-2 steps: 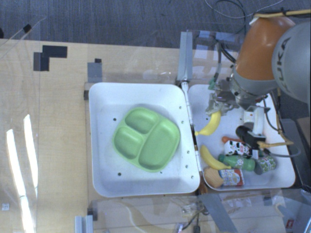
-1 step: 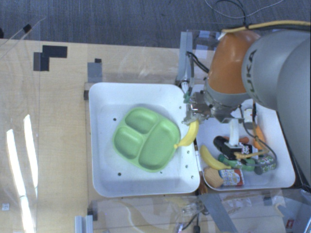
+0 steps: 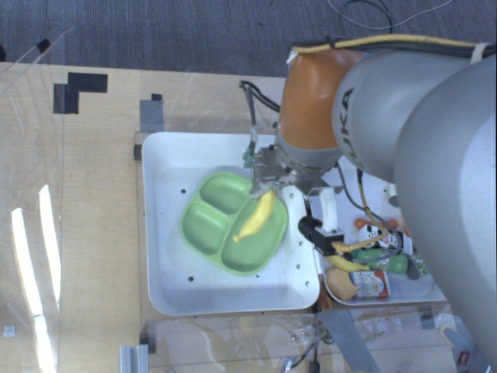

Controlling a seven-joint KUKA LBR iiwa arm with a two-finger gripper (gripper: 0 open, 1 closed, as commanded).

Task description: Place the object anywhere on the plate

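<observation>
The grey KUKA arm [image 3: 419, 130] sits nearest the camera, filling the frame from twelve o'clock round to five, with its orange band [image 3: 311, 99] just above the wrist. The wrist points down toward the left bin [image 3: 167, 286], a shallow white tray at the centre of the bench. At the wrist's lower end the gripper [image 3: 264, 179] hangs over the upper right rim of the plate, right at the top end of the banana; whether the tool is open, closed or clamped on anything cannot be told from this angle, since the wrist body hides it.

The green plate [image 3: 213, 220] lies inside the left bin, toward its three o'clock side. It is a divided plate with three compartments. The banana [image 3: 258, 216] lies on the plate, slanting from one o'clock down to seven, mostly over the large right compartment and along the ridge that divides it from the two left ones.

At four o'clock of the plate, the right bin [image 3: 419, 295] holds a cluster of small items, among them a second banana [image 3: 347, 263], a green piece [image 3: 397, 265] and a packet [image 3: 371, 283]. Black cables [image 3: 365, 200] run from the wrist down over them.
</observation>
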